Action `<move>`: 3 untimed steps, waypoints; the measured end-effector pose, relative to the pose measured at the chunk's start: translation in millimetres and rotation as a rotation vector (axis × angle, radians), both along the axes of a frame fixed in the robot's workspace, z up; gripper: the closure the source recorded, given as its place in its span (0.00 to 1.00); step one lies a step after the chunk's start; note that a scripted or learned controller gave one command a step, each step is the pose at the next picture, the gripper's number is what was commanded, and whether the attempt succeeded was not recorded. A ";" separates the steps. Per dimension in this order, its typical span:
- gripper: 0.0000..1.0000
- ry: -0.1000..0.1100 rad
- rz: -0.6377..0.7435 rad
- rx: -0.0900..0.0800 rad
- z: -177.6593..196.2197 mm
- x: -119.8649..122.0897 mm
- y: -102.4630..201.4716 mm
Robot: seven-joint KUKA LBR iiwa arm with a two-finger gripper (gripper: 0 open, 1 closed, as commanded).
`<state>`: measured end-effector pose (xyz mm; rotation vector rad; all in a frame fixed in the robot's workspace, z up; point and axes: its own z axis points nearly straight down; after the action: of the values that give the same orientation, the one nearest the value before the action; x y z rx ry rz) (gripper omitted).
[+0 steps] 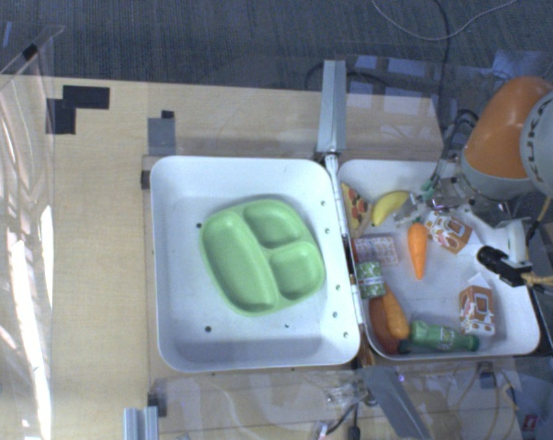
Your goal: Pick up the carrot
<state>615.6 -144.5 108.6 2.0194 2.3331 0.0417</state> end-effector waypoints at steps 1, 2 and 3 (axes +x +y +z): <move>0.00 0.001 0.006 0.004 -0.4 -2.2 -3.2; 0.00 0.012 -0.017 0.003 -1.1 4.3 -1.3; 0.00 0.010 -0.044 0.011 -1.0 4.3 -4.5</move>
<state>619.9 -149.0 107.6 2.0796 2.2985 0.0430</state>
